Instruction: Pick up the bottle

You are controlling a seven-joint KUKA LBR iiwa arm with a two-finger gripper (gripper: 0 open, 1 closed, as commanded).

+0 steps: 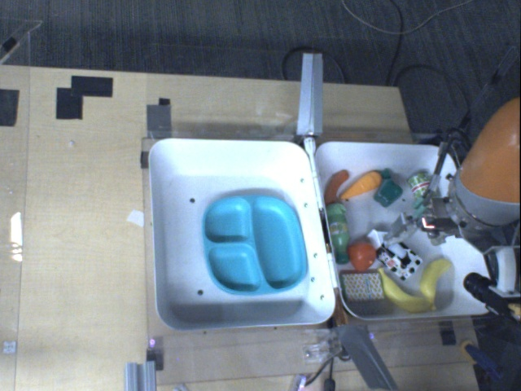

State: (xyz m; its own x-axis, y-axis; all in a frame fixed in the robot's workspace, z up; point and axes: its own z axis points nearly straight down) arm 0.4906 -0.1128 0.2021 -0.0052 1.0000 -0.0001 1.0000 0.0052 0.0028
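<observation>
The bottle (337, 228) is green with a label and lies lengthwise against the left wall of the right bin (456, 306), just under a red sausage (334, 185). My gripper (400, 229) hangs low over the middle of the right bin, about a hand's width to the right of the bottle and apart from it. It sits above a black-and-white toy (401, 259) and a red tomato (362, 255). Nothing of the bottle is covered by the arm.
The right bin also holds a carrot (362, 186), a teal block (388, 191), a small can (419, 184), a banana (413, 288) and a scrub sponge (362, 285). A blue divided plate (253, 243) lies in the left bin (175, 218).
</observation>
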